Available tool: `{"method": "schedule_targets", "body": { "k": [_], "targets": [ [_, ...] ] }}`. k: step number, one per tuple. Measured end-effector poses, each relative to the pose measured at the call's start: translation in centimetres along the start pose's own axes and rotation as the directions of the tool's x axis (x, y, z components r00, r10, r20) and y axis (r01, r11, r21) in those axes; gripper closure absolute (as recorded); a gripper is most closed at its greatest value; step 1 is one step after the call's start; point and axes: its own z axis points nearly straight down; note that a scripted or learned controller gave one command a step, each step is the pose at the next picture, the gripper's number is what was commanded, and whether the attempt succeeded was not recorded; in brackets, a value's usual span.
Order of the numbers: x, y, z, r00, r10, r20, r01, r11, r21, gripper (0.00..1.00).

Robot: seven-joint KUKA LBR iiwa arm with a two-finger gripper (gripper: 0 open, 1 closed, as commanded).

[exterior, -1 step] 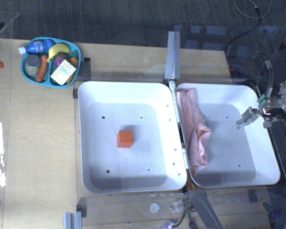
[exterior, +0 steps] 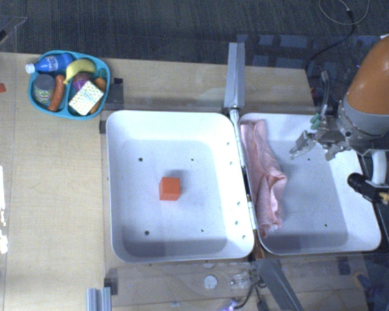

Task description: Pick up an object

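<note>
An orange cube (exterior: 170, 188) lies in the left bin (exterior: 123, 173), a little left of its middle. A pink cloth (exterior: 264, 173) is crumpled along the left wall of the right bin (exterior: 350, 235). My gripper (exterior: 317, 146) hangs over the upper part of the right bin, right of the cloth and apart from it. Its fingers are spread open with nothing between them.
A blue tray (exterior: 35, 99) with toy food and a bottle sits on the bench at the far left, beyond the bins. A metal divider post (exterior: 233, 76) rises between the bins at the back. The arm's orange band (exterior: 376, 76) is at the right.
</note>
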Motion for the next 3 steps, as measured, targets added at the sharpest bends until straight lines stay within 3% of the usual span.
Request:
{"method": "schedule_targets", "body": {
  "k": [1, 2, 3],
  "targets": [
    [2.9, 0.6, 10.3, 0.983, -0.182, 0.001, 0.182, 0.983, -0.006, 0.00],
    [7.8, -1.0, 1.4, 0.955, -0.296, 0.000, 0.296, 0.955, -0.005, 0.00],
    [3.5, 0.6, 10.5, 0.964, -0.267, 0.001, 0.267, 0.964, -0.004, 0.00]
  ]
}}
